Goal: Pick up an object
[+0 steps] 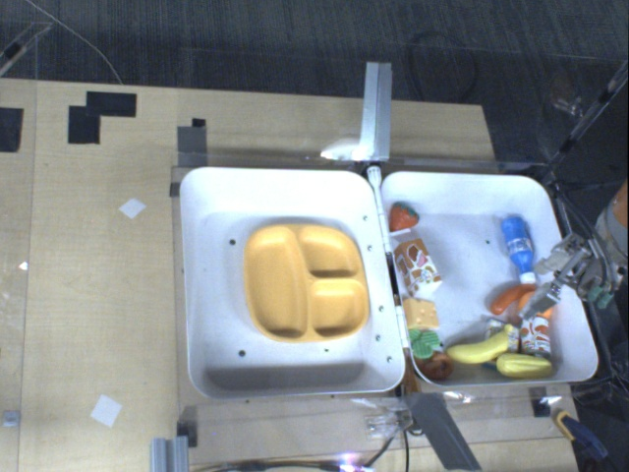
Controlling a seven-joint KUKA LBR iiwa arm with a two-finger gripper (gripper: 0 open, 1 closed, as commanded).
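Observation:
My gripper (548, 281) reaches in from the right over the right bin (462, 205). Its fingers stand apart just above and to the right of an orange sausage-shaped toy (508, 300), with nothing held between them. A blue bottle (516, 243) lies just behind the gripper. In front of it is a small red and white carton (536, 335). A banana (481, 349) and a yellow lemon-like piece (524, 365) lie at the bin's front.
Along the right bin's left wall lie a red strawberry (402, 216), a printed snack packet (417, 268), a yellow cracker (421, 314), a green piece (426, 342) and a brown piece (439, 365). The left bin (211, 264) holds a yellow divided tray (305, 281).

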